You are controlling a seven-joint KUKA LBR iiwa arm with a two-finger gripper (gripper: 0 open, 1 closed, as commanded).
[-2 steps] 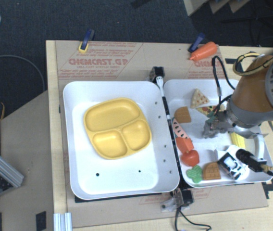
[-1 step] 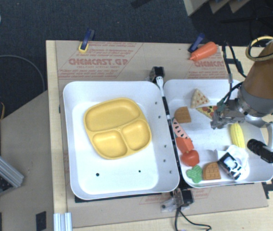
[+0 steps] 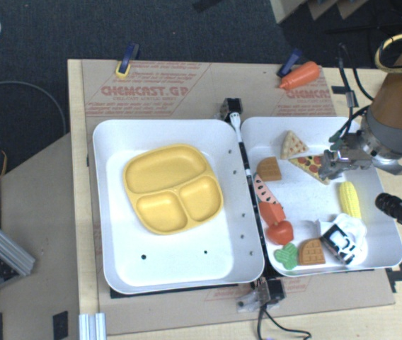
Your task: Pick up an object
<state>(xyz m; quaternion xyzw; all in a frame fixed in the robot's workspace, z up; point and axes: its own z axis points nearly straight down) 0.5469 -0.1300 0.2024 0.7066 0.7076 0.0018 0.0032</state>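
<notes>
My gripper [image 3: 334,156] hangs low over the right bin [image 3: 388,250], at the right end of a toy pizza slice [image 3: 310,165], under the orange-banded wrist. Whether it touches the slice is unclear. Several toy foods lie in this bin: a pale sandwich wedge [image 3: 294,144], a brown block [image 3: 269,168], a watermelon slice [image 3: 262,188], a red piece [image 3: 279,229], a green piece [image 3: 286,256], a waffle [image 3: 312,251], a yellow corn cob [image 3: 349,199] and a white-and-black object [image 3: 341,241].
The left bin [image 3: 109,211] holds a yellow divided plate [image 3: 173,190]. An orange toy carrot [image 3: 300,75] lies on the bench behind the right bin. A blue-and-yellow clamp [image 3: 125,61] sits at the bench's back left edge.
</notes>
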